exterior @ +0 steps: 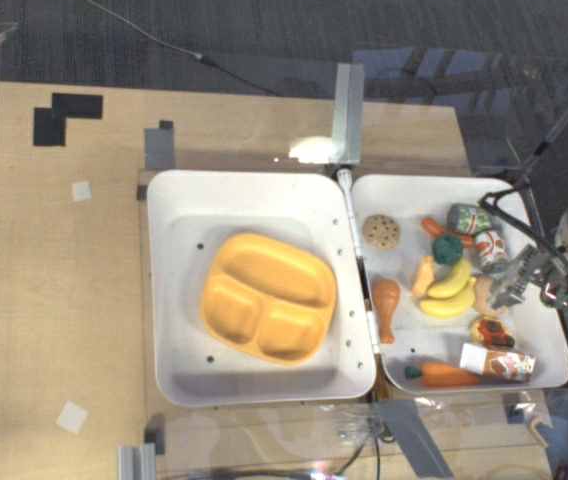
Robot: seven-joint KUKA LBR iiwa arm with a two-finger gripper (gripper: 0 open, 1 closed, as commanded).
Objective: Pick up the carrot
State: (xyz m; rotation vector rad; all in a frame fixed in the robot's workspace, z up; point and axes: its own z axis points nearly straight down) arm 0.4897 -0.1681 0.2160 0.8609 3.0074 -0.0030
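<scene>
Two shallow white bins sit side by side on a wooden bench, viewed from above at a slant. The left bin (pixel 164 268) holds one yellow compartment tray (pixel 267 296) and nothing else. The right bin (pixel 404 193) holds a scatter of toy groceries.

The carrot (pixel 444 374), the thing to be picked up, lies flat near the front edge of the right bin, orange with a dark green top pointing left. It lies just beside a small carton (pixel 497 362) that sits to its right. A second, smaller carrot (pixel 442 238) rests further back, among the other food.

The grey arm reaches in from the right, and its gripper (pixel 511 290) hangs over the right side of the bin, above a pale roundish item and close to the bananas (pixel 446 293). Its fingers look slightly parted, and I see nothing between them, so I judge it released and not grasping. It is well apart from the front carrot.

So, as I judge it, the task is barely begun: the carrot is untouched, and the approach, grip and lift are all left to do.

Counted in the right bin: two carrots, one bunch of bananas, one cookie (pixel 381 231), one chicken drumstick (pixel 387 306), one can (pixel 470 217), one carton, one small bottle (pixel 491 250), and one red and yellow item (pixel 491 332) too small to name.
</scene>
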